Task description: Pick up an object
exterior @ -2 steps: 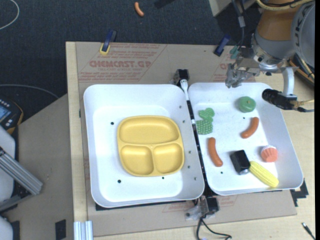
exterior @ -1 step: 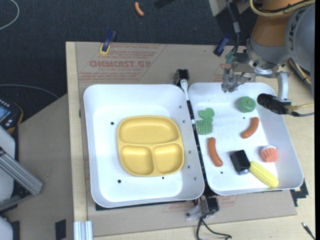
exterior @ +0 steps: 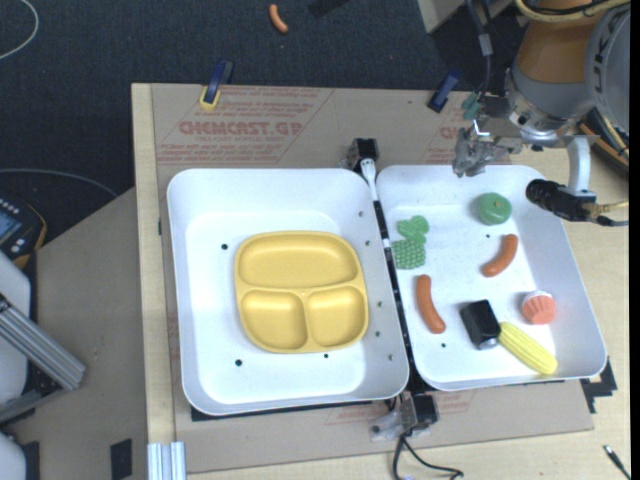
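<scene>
The yellow divided plate [exterior: 299,290] fills the left bin [exterior: 190,268]. Right of it, the right bin [exterior: 580,298] holds broccoli [exterior: 410,242], two sausages [exterior: 430,302], a black block [exterior: 480,323], green round piece [exterior: 492,208], corn [exterior: 527,347]. Board [exterior: 250,118] lettering reads "CHEMCAST GP". The gripper [exterior: 470,158] hovers above that bin's far rim, grip state indiscernible.

Even, fairly bright light is falling from overhead, washing the white bins [exterior: 190,268] nearly featureless (slight glare is showing along their rims). Shadows are staying soft and short. Detail is looking a little grainy, and the dark floor [exterior: 100,28] is losing texture.
</scene>
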`<state>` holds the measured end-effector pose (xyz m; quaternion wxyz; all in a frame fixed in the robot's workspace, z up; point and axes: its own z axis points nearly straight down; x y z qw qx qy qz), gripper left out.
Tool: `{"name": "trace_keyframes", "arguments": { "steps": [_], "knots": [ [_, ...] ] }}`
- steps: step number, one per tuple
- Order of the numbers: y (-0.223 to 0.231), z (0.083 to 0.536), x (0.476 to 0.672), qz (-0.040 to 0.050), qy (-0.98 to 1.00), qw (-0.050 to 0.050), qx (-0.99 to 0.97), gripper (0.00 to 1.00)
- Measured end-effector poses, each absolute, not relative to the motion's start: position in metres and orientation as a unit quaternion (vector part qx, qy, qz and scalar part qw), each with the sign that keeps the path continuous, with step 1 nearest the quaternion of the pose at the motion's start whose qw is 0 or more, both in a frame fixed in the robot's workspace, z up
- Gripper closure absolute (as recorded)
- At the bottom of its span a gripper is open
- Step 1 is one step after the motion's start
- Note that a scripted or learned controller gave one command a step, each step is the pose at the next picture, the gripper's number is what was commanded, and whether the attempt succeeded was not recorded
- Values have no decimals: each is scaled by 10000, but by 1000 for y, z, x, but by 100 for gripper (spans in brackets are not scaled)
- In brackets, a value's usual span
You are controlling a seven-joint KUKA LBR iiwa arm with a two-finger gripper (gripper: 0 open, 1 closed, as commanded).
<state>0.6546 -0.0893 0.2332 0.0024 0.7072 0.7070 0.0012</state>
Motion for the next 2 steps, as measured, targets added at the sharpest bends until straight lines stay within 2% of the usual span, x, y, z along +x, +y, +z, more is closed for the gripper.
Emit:
{"name": "trace_keyframes", "arguments": {
  "steps": [1, 2],
  "knots": [
    [-82, 234, 663, 10, 7075, 22, 7067, 100],
    [-78, 217, 654, -14, 7069, -16, 7073, 100]
  ]
}}
